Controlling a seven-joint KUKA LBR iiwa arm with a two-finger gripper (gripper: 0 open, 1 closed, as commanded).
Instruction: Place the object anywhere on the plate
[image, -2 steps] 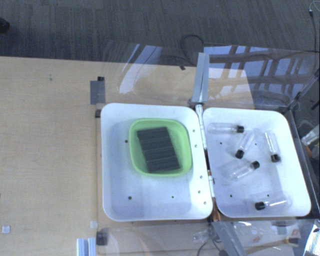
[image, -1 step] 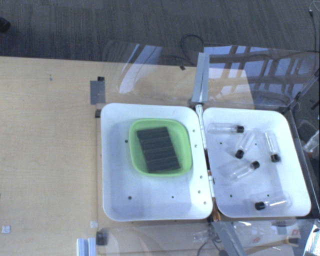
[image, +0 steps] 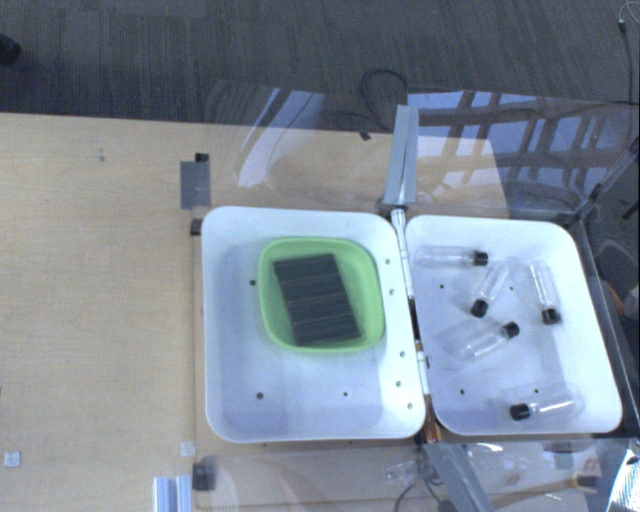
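A green square plate (image: 372, 300) sits in the left white bin (image: 230, 400). A dark grey ribbed rectangular block (image: 317, 299) lies flat on the plate, roughly centred and turned slightly. In the right white bin (image: 590, 400) lie several clear plastic vials with black caps, among them one near the back (image: 452, 258), one in the middle (image: 488, 341) and one at the front (image: 540, 408).
A grey metal bar (image: 403, 160) runs from the back toward the seam between the bins. A small grey bracket (image: 196, 183) sits on the wooden bench behind the left bin. Clear panels and metal parts stand at the back right and front edge.
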